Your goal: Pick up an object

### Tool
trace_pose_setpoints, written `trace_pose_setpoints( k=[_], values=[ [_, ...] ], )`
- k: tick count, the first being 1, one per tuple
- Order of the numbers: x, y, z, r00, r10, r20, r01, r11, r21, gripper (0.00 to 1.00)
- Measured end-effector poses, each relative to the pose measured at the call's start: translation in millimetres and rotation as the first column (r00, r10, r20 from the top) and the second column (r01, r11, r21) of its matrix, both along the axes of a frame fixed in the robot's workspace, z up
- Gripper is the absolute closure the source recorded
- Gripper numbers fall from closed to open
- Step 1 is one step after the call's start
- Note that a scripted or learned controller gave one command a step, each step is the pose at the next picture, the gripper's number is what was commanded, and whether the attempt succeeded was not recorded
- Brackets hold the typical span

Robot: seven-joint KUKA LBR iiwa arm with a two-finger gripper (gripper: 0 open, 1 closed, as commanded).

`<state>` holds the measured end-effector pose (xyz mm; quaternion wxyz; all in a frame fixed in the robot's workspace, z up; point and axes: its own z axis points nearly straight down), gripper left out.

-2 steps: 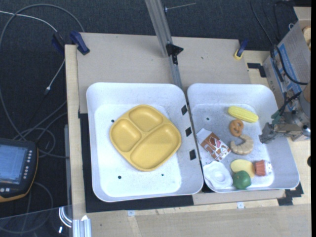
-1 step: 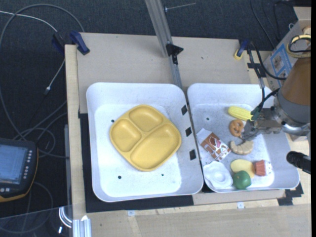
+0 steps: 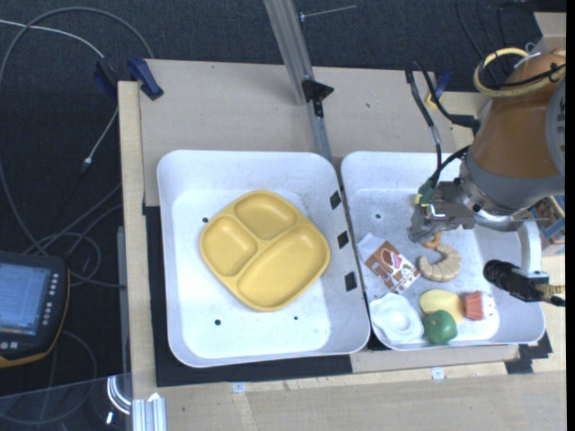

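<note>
Here, over the right white shallow bin [image 3: 359, 187], hangs the grey metal end effector [image 3: 429, 232] of the big grey and orange arm [image 3: 517, 142], low and just above the curled tan pastry-shaped toy [image 3: 440, 263]. Cannot tell if open or clenched (too dark and small to make out). Close beside the toy, to its left, lies a small brown and white snack packet [image 3: 390, 266]. Nearer the front edge of the same bin: a little white cup [image 3: 397, 320], a yellow lemon-like toy [image 3: 437, 300] touching a round green toy [image 3: 440, 328], and an orange and white piece [image 3: 473, 306]. In the left white shallow bin [image 3: 180, 241], well apart, sits a yellow plastic divided plate [image 3: 264, 250]. Underneath both, the pale wooden surface [image 3: 225, 106].
</note>
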<state>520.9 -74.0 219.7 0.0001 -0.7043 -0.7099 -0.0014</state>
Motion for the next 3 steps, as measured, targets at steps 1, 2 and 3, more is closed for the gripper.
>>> trace_pose_setpoints(
  k=[1,2,3],
  values=[
    [13,50,11,1.000,-0.001,0.000,0.001,1.000,0.000,1.00],
    [26,99,3,1.000,-0.001,-0.001,0.001,1.000,-0.001,1.00],
    [35,162,12,1.000,0.001,0.000,-0.001,1.000,0.001,1.00]
  ],
)
